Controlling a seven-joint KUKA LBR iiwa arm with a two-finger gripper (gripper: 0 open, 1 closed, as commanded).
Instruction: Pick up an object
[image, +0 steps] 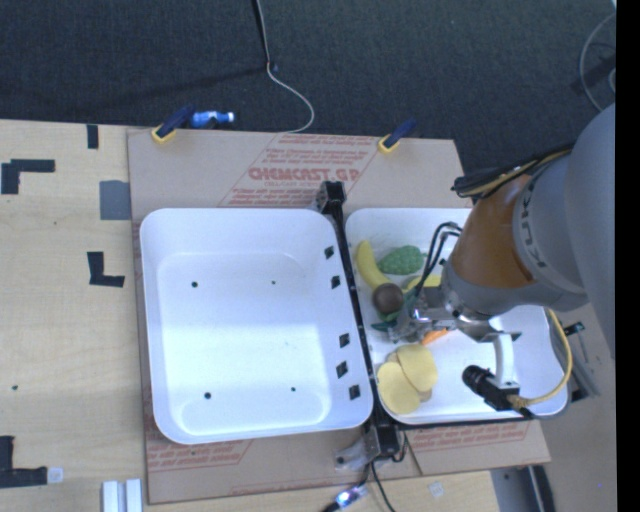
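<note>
The right bin holds a yellow banana, a green leafy piece, a brown round object and a pale yellow lumpy object. A small orange piece peeks out beside the wrist. The gripper is low inside the right bin, just right of the brown object and above the pale yellow one. Its tips are hidden among the objects and the arm's body.
The left bin sits beside the right one, split off by a black divider. The grey arm with its orange band covers much of the right bin. A cable runs across the dark floor behind.
</note>
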